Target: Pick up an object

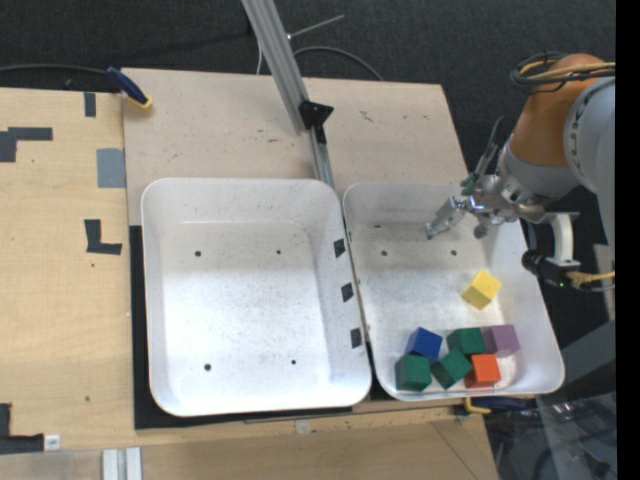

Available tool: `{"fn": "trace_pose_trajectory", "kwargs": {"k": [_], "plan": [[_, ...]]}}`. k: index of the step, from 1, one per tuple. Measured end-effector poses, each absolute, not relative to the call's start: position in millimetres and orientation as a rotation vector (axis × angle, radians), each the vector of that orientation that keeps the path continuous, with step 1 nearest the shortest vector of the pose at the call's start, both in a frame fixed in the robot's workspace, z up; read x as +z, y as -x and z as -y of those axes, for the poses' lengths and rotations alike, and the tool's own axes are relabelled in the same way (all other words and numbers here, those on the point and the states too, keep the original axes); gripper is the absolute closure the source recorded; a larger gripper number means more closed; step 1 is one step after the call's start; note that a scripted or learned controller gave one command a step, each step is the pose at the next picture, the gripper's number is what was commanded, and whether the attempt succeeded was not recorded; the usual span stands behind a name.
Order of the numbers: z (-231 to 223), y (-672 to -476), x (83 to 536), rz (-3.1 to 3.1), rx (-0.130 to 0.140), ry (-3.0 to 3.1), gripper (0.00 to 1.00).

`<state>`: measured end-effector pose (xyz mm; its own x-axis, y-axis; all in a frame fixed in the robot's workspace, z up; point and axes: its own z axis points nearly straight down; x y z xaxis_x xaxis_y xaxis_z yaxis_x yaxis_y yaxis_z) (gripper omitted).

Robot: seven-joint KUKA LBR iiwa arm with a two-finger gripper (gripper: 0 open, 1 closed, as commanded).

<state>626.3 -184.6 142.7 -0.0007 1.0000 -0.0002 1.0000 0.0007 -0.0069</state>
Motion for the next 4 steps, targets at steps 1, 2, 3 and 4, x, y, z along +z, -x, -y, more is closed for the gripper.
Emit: {"fn": "trace_pose_trajectory", "kwargs": {"k": [1, 2, 3, 4], "plan": [[183, -624.4, 88, 2.219, 0.008, 2.216, 0.0], [183, -626.3, 102, 2.224, 0.003, 2.218, 1.0], [190, -620.8, 156, 2.225, -0.003, 2.223, 1.0], [192, -621.3, 199, 2.225, -0.002, 2.222, 1.0]]}}
